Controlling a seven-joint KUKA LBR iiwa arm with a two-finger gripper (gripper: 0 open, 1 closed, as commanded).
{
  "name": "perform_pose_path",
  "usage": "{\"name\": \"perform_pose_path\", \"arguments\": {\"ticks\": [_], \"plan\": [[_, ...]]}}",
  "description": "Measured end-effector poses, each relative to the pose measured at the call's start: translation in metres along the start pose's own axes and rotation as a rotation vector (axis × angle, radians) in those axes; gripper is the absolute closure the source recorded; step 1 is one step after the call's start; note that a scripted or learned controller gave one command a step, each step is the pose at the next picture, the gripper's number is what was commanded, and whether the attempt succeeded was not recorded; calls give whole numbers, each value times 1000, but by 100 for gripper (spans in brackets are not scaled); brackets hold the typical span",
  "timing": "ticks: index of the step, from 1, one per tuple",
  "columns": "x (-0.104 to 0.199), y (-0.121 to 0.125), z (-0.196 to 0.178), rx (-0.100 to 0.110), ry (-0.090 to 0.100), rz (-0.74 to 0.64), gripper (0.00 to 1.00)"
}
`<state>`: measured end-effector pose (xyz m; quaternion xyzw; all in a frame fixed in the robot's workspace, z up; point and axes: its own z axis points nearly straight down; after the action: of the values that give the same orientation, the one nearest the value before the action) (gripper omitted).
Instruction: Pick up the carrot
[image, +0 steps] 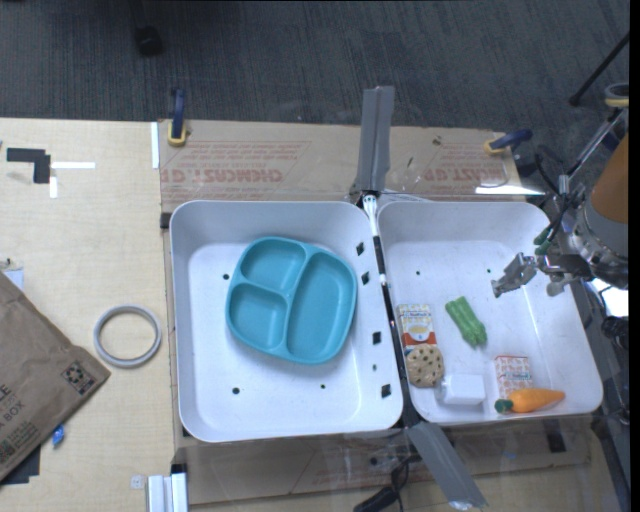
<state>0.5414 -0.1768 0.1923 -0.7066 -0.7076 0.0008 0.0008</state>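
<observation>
The carrot (532, 401), orange with a green top, lies near the front right corner of the right bin (440, 230), its green end pointing left. My gripper (533, 277) hangs over the right side of that bin, well behind the carrot and apart from it. Its fingers are spread, and nothing sits between them.
In the right bin lie a green vegetable (466, 322), a small carton (415, 325), a cookie (424, 366), a white block (463, 389) and a small packet (512, 374) right behind the carrot. The left bin (200, 300) holds a blue divided plate (291, 298). A tape ring (127, 334) rests on the bench.
</observation>
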Motion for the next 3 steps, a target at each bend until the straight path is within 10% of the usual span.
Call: {"name": "perform_pose_path", "arguments": {"ticks": [1, 2, 3], "plan": [[12, -64, 102, 1, 1, 310, 0], [23, -64, 89, -1, 1, -29, 0], [80, -62, 99, -8, -2, 205, 0]]}}
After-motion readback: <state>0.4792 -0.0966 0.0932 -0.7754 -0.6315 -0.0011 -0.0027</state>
